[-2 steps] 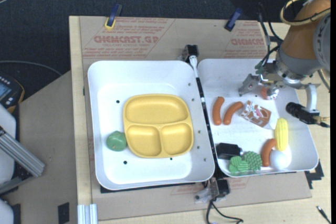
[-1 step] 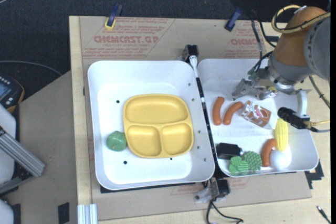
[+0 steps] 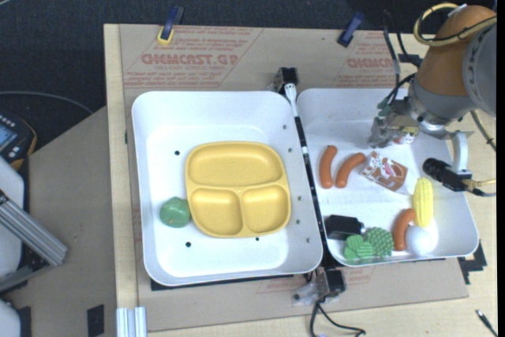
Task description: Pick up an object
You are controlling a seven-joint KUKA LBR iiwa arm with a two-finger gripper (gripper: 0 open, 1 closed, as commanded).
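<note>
The right bin [image 3: 347, 110] holds two orange sausages [image 3: 327, 166] [image 3: 349, 169], a red-and-white wrapped snack [image 3: 387, 172], a yellow corn cob [image 3: 424, 201], another sausage [image 3: 403, 226], a white egg [image 3: 422, 241], green broccoli [image 3: 369, 245] and a black block [image 3: 342, 226]. My gripper [image 3: 384, 134] hangs over the upper middle of this bin, just above the wrapped snack. Nothing shows between its fingers.
The left bin [image 3: 158, 170] carries a yellow three-part tray [image 3: 237, 188] and a green ball [image 3: 175, 212] at its left. Blue clamps [image 3: 169, 25] [image 3: 350, 31] hold the cardboard base at the back. Cables run along the arm at right.
</note>
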